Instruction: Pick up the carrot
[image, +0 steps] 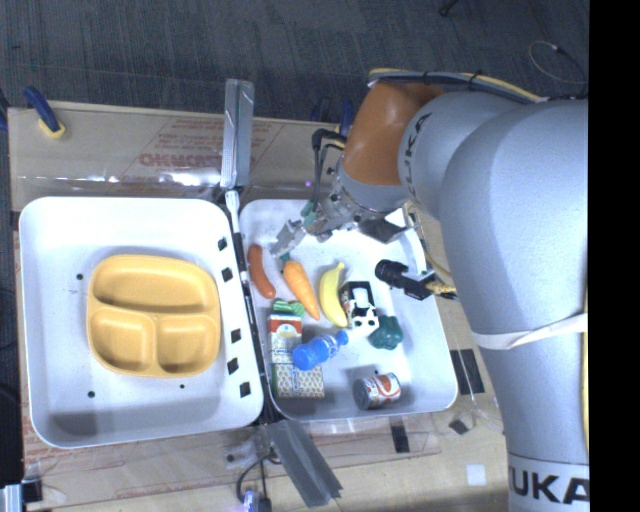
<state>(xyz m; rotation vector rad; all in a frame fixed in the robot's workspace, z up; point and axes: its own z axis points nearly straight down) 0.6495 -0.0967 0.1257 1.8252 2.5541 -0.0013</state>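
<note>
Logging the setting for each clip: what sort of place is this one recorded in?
Most likely a robotics lab bench for pick-and-place trials, not a real kitchen. A KUKA arm reaches over two white bins; one holds toy-like food such as a carrot and banana, the other a yellow divided tray.

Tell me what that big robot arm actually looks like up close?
The arm is a thick, rounded, smooth grey casing with an orange band above the wrist. Black letters reading KUKA sit near its base. Thin dark cables run by the wrist, and the small metallic gripper looks grey with greenish bits.
</note>
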